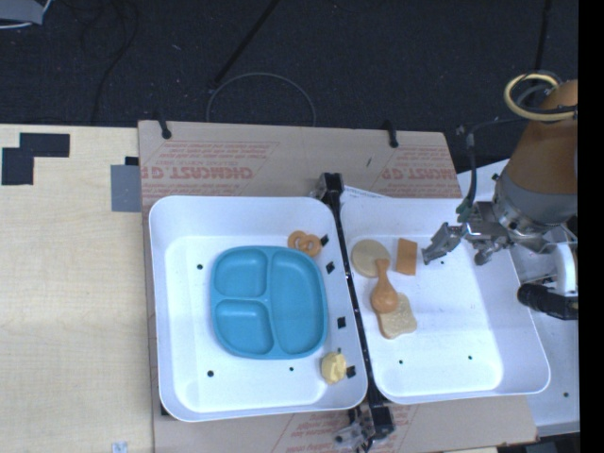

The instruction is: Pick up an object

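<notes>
Cracker (406,256), the orange block, sat just left of the pincer (442,245) in the right bin (510,366), apart from it, not touching. Nothing sat between the fingers, so no pick yet; whole grasp and lift were left. Pincer state: couldn't tell wide or narrow, the tips blurred into dark linkage. Further left of the pincer: a round tan disc (370,252), a wooden spoon (383,291) lying over a slice of bread (397,318). Well left, in the other bin (179,376): blue divided plate (267,301), pretzel (304,243), small yellow lump (333,366). Arm body was cut off at the frame edge; the lump's identity was unclear.
</notes>
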Tool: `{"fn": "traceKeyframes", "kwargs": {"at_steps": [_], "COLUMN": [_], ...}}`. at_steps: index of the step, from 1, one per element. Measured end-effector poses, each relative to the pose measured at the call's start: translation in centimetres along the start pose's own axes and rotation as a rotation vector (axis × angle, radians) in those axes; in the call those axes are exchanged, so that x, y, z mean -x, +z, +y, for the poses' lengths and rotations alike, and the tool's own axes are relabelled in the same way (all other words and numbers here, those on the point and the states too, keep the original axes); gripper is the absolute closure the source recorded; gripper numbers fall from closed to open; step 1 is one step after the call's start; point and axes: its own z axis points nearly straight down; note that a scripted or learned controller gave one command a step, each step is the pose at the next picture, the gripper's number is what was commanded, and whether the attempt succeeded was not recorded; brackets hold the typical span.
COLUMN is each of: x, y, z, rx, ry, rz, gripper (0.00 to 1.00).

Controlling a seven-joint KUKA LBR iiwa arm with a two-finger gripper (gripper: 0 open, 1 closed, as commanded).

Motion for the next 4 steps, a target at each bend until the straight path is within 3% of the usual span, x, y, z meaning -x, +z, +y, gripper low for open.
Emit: {"fn": "traceKeyframes", "kwargs": {"at_steps": [1,3,4], "x": [0.0,-0.7,-0.8], "y": [-0.7,8.3,11.8], "z": [0.3,-0.1,0.0], "rx": [0.013,0.006,0.013], "ry": [-0.002,0.000,0.000], "rz": [-0.002,0.000,-0.002], "gripper": [0.00,0.00,0.00]}}
